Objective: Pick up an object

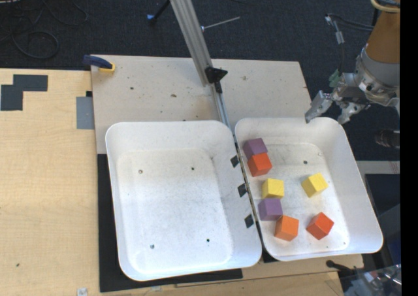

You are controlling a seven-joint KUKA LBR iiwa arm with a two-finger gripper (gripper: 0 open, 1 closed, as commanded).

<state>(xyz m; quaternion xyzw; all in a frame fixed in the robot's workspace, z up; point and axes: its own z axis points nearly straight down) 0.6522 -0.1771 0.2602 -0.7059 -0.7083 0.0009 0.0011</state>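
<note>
- The tool [332, 109] hangs over the far right corner of the right bin [356, 157], its two fingers spread apart with nothing between them.
- Below and to the left of the tool, seven blocks lie in that bin.
- The yellow block [314, 184] lies nearest the tool; the purple block [254, 147] touches a red block [260, 164].
- The left bin [130, 138] sits well left of the tool.

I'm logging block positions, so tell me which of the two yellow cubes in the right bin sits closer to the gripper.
The yellow cube toward the bin's right side. The other yellow cube lies nearer the divider, farther from the gripper.
</note>
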